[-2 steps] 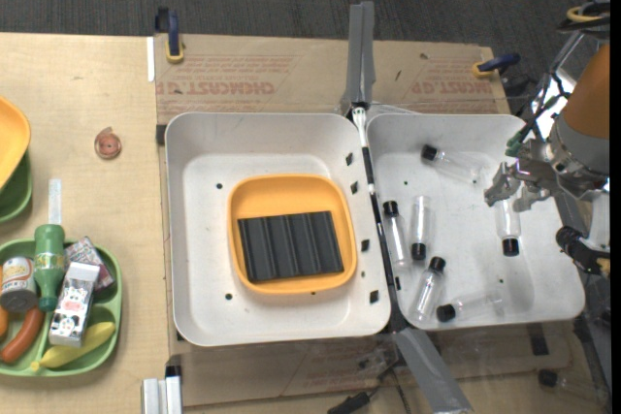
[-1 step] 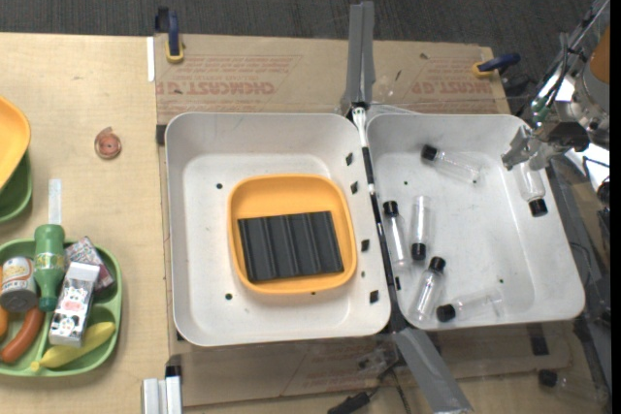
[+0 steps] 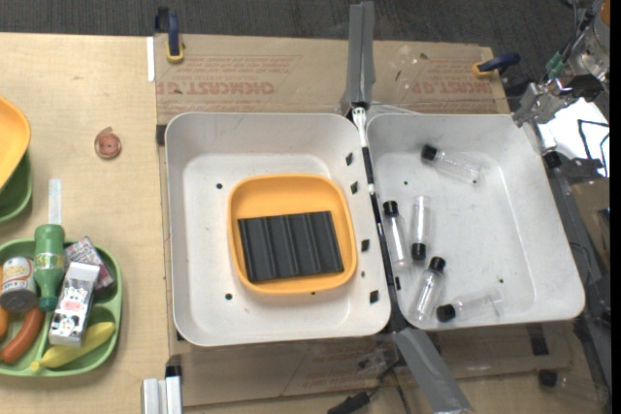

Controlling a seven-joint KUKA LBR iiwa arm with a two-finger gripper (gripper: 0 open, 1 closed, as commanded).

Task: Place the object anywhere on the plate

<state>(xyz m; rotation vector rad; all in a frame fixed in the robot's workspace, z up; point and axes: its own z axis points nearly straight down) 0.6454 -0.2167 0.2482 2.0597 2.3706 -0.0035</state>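
— Looking for the thing to move? Which one is it?

— I think it is one of the little clear tubes (image 3: 418, 226) with black caps. Five of them lie in the right bin (image 3: 543, 238). One is near the far edge, two lie close to the left wall, and two are down by the near edge.

— Where is the plate?

— The orange plate (image 3: 291, 192) sits in the middle of the left bin (image 3: 194, 238). A dark bumpy mat (image 3: 291, 244) lies on it.

— Is a tube on the plate yet?

— No. All the tubes are in the right bin, so I think the job is at its first step, the pick.

— What is the arm doing?

— The gripper (image 3: 548, 97) is up by the far right corner of the right bin, away from every tube. I see no tube in it. I cannot tell if it is open or closed; it is too small and messy there.

— What should come next?

— I think it has to go down over one tube, square across it, and pinch it. The tubes are round and smooth, so one could roll or slip. Then it has to carry the tube over the wall between the bins and set it on the plate.
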